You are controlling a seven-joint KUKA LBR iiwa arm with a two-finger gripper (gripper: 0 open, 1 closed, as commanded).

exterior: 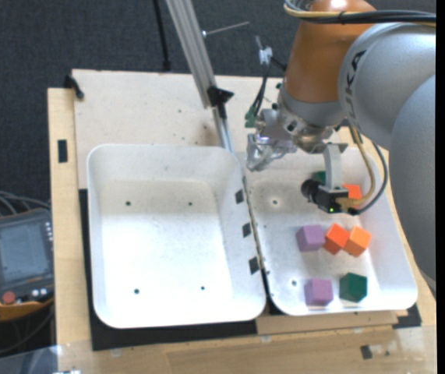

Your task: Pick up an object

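The grey arm with its orange band reaches in over the right-hand shallow white bin (393,283), and its two-finger gripper (259,156) hangs at that bin's upper left corner, close to the wall shared with the left-hand white bin (105,170). I cannot tell how it is set; nothing shows in it.

The candidates lie well apart from it, lower in the right bin: a purple cube (310,238), two orange cubes (345,239) touching each other just beside it, and nearer the front rim a second purple cube (318,291) next to a dark green cube (353,287). Loose scatter like this looks tipped in, not arranged.

Being cubes, they have no long axis; several sit turned at slight angles to the bin walls.
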